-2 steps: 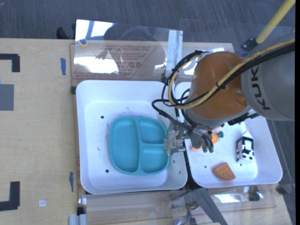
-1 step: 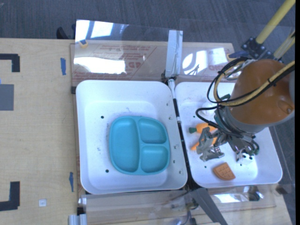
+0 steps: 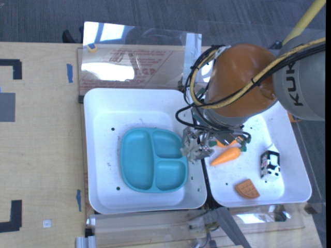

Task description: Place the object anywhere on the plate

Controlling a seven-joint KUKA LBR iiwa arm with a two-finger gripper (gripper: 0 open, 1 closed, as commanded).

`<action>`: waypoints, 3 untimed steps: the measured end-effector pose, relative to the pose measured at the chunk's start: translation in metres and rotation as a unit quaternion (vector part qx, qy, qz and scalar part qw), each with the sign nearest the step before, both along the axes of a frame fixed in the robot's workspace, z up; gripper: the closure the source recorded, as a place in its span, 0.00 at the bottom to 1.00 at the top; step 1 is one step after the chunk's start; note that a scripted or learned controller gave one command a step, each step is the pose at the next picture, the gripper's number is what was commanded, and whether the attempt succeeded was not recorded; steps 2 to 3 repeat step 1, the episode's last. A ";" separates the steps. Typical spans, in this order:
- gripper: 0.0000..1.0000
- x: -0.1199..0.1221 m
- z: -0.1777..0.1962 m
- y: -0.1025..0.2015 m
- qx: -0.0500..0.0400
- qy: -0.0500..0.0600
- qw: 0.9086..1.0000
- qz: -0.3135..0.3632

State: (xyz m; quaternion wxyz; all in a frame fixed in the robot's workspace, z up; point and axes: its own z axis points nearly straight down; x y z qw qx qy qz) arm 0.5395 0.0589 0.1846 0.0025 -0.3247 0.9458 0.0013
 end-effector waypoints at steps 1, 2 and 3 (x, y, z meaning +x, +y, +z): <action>1.00 -0.051 0.000 -0.006 -0.001 0.002 0.999 -0.041; 1.00 -0.051 0.000 -0.006 -0.001 0.002 0.999 -0.041; 1.00 -0.051 0.000 -0.006 -0.001 0.002 0.999 -0.041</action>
